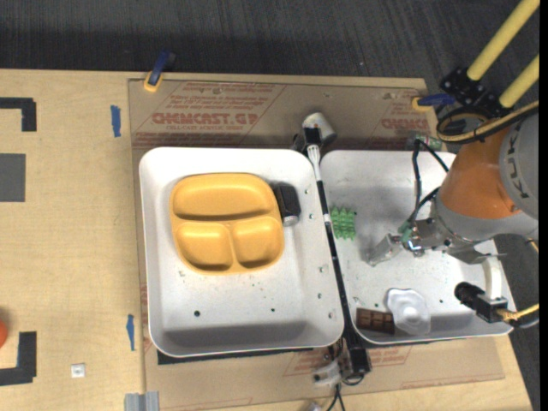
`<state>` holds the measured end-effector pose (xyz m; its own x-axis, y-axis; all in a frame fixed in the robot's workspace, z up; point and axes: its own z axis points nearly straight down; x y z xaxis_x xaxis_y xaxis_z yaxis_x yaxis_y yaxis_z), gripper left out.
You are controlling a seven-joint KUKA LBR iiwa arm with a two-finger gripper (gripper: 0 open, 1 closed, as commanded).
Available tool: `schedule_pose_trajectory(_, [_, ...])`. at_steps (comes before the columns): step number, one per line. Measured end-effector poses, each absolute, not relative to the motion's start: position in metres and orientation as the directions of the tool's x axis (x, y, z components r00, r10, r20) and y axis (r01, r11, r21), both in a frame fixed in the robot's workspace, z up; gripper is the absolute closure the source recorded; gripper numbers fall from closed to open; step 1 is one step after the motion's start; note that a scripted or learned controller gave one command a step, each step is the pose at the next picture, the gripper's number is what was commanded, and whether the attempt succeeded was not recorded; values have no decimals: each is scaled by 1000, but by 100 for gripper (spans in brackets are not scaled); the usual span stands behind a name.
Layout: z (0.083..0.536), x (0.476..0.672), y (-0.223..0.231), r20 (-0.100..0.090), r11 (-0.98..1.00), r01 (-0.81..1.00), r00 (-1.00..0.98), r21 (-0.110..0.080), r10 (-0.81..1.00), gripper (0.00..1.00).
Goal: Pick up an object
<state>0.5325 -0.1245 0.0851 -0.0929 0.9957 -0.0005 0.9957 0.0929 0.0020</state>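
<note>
In the right bin [377, 178], my gripper [383, 249] hangs low over the bare floor near the middle. A small green ridged piece [343, 223] lies up and to its left, apart from it. Near the bin's front wall lie a clear plastic cup-like piece [408, 308] and a brown block [374, 320], side by side. I see nothing held in the gripper. The left bin [154, 255] holds a large yellow divided tray [227, 221], and a small black object [287, 202] sits against its right edge.
The grey arm with its orange band [479, 191] reaches in from the right over the right bin's far side. A raised divider [330, 247] separates the two bins. Cardboard [205, 110] lies under both, on a wooden bench.
</note>
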Motion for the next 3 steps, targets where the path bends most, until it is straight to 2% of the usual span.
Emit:
schedule_pose_trajectory(1, [85, 479, -104, 2, -240, 971, 240, -1, 971, 0])
schedule_pose_trajectory(2, [95, 480, -103, 3, -240, 971, 240, 1, 971, 100])
schedule_pose_trajectory(3, [85, 480, -177, -1, -370, 929, 370, 2, 929, 100])
